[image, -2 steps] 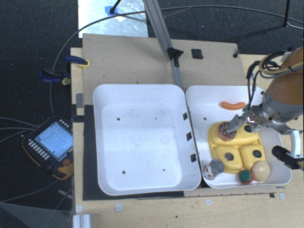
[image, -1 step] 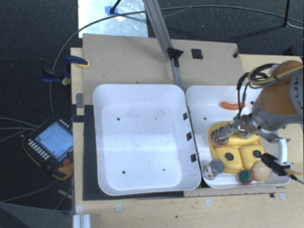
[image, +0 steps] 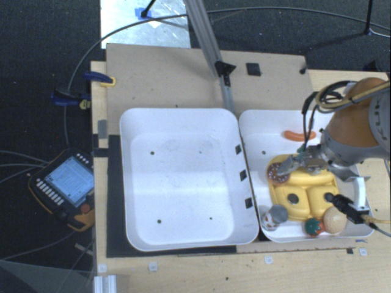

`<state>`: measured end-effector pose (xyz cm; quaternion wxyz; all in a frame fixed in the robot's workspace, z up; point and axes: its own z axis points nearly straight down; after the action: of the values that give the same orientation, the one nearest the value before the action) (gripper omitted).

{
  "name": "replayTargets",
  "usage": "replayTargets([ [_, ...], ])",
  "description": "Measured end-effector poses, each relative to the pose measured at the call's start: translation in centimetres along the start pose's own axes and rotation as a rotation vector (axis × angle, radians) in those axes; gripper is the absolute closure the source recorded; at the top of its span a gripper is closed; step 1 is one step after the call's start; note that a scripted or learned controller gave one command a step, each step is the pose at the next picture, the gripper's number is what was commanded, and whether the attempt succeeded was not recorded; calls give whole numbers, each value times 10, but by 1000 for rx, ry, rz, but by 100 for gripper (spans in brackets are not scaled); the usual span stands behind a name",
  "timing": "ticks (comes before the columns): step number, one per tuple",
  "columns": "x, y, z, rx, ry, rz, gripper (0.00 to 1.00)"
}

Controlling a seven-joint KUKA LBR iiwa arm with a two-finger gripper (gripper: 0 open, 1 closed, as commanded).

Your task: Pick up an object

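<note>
Jaws first: we find the gripper (image: 300, 159) low over the right bin (image: 259, 133), at the end of the grey arm (image: 354, 133) that comes in from the right. Whether it is spread or closed we cannot tell, since the wrist and a tangle of cables cover the working end. Nothing is visibly clamped there, so we would not call anything held.

Working down in size, the table (image: 183, 72) carries both bins side by side, presumably so one can serve as source and the other as destination. The left bin (image: 177, 176) shows its bare white floor. The right bin holds all the candidates, crowded toward its near edge, which explains why the arm is bent down at that spot.

Biggest among them is the yellow moulded piece (image: 302, 194), lying flat with dark holes in its top. A round thing with a brown, speckled ring (image: 279, 171), possibly a toy doughnut, rests against its left end, just beside the gripper; we judge this or the yellow piece to be the aim. An orange stick (image: 296, 135) lies apart near the far wall. Along the near wall sit a cream ball (image: 334, 220), a grey lump (image: 278, 213) and a small green ball (image: 313, 226), packed close, which could make a clean grasp awkward.
</note>
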<state>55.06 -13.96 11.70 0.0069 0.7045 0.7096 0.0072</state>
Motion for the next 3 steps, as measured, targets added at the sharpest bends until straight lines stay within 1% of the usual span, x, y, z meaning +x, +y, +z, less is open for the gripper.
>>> replayTargets([
  [1, 6, 4, -13, -7, 9, -7, 100],
  [2, 16, 7, -64, 14, -1, 1, 100],
  [3, 16, 10, -110, 13, -2, 1, 100],
])
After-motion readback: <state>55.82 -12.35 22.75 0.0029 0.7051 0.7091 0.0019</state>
